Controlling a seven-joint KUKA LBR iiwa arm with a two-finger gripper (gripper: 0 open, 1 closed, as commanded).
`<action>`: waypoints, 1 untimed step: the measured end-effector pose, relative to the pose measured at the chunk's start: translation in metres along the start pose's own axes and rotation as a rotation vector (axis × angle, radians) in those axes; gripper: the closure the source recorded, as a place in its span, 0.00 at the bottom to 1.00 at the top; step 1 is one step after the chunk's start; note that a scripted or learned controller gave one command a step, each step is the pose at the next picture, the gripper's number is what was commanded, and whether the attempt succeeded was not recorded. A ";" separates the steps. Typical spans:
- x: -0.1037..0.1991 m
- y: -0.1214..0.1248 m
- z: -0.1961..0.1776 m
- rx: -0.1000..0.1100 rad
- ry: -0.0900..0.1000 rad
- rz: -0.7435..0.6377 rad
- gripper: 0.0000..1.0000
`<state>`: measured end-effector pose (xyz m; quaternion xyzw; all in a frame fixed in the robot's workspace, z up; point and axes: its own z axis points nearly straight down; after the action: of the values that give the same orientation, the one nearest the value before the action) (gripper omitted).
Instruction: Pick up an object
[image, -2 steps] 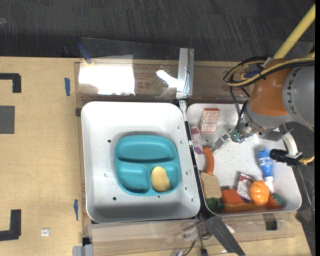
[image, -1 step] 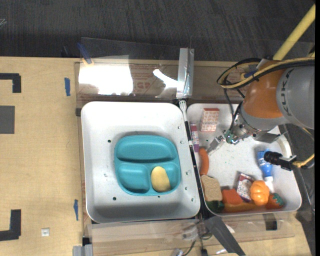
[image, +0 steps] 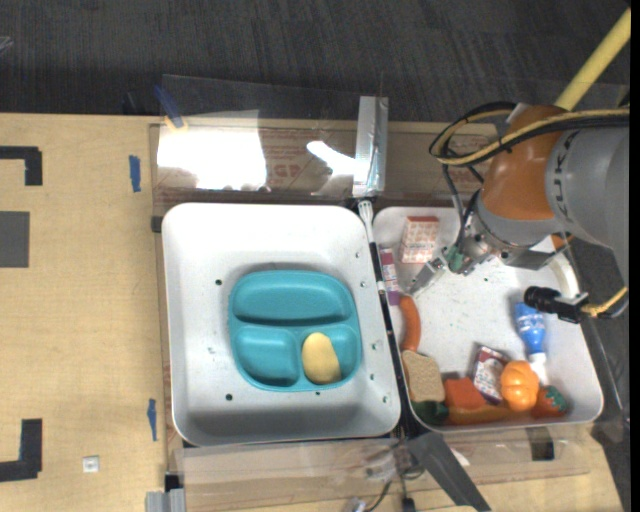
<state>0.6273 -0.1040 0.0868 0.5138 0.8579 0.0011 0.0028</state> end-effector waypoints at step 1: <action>0.021 -0.038 -0.001 -0.002 -0.001 -0.182 0.00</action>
<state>0.5840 -0.1039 0.0877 0.4336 0.9011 0.0017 0.0038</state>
